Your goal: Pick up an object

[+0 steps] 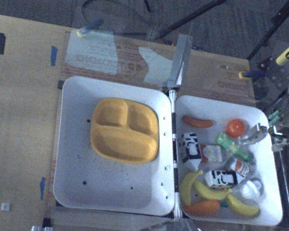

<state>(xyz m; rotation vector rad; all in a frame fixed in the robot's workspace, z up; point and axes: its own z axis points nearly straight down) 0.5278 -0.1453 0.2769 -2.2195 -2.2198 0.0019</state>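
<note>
Grasp attempt: gripper at right bin's far corner, nothing held

Gripper point(259, 134) sits low over the far right part of the right bin point(277, 185), reaching in from the right edge of the view. Its metallic fingers look slightly spread, with nothing visible between them. Judged status: the pick is not done; approach only, and closing and lifting are still to do.

Candidate objects, placed from the gripper:
- red tomato point(235, 127), just to its left, nearest round item.
- green item point(233, 146), just below-left, lying close to the fingertips; likeliest target, though I cannot tell which object is meant.
- sausage point(198, 122), farther left along the bin's far side.
- black-and-white carton point(191, 147) and small red-and-white box point(212, 153), below-left.
- can point(239, 167), second black-and-white carton point(221, 178) and clear cup point(251, 189), directly below, nearer the camera.
- bananas point(209, 191) and carrot point(202, 207), farthest below, at the bin's near edge.

Well to the left, the left bin point(69, 144) carries a yellow divided tray point(125, 130).

Writing: the cartons and can bear printing too small to read. Reversed brownish lettering shows on the clear sheet point(97, 56) lying on the surface point(13, 118) beyond the bins; illegible.
</note>
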